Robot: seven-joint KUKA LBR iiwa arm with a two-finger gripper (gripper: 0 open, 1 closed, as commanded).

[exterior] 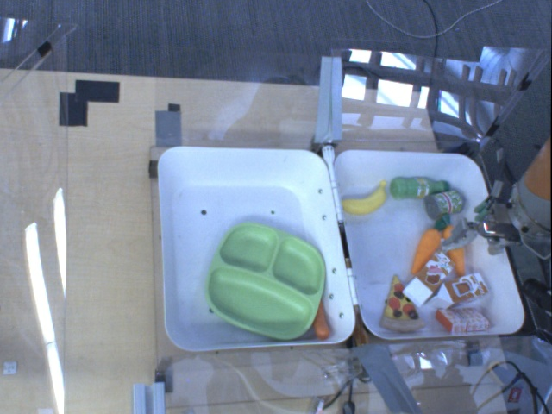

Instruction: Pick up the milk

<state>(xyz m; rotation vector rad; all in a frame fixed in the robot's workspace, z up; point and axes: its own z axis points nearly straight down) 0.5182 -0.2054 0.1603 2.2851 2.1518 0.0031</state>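
Two shallow white bins sit side by side on the wooden table (103, 231). The left bin (181, 231), in the middle of the frame, carries one green divided plate (266, 280) with three compartments, lying toward its lower half. One small orange piece (321, 324), apparently a carrot, shows just past the plate's lower right edge, against the bin's wall.

The right bin (366, 257) holds the rest of the toy food. At its upper part lie one yellow banana (365, 200) and, right of it, one green bottle (417, 187) on its side, with one tin can (444, 203) touching the bottle's lower right end. Below the can is one larger orange carrot (426, 250), slanting down to the left. At lower centre lies one pizza slice (400, 303). Three small cartons cluster near the lower right: a white one with red marks (438, 268), which looks to be the milk, just right of the carrot's lower end; a brown and white carton (468, 289) below and right of it; and a red and white box (462, 320) at the bin's lower right corner. One plain white block (419, 291) sits between the pizza and the cartons.

The hand (470, 231) reaches in from the right edge, over the right bin's right side, just above and right of the milk. Its fingers stand narrowly parted with nothing visible between them.
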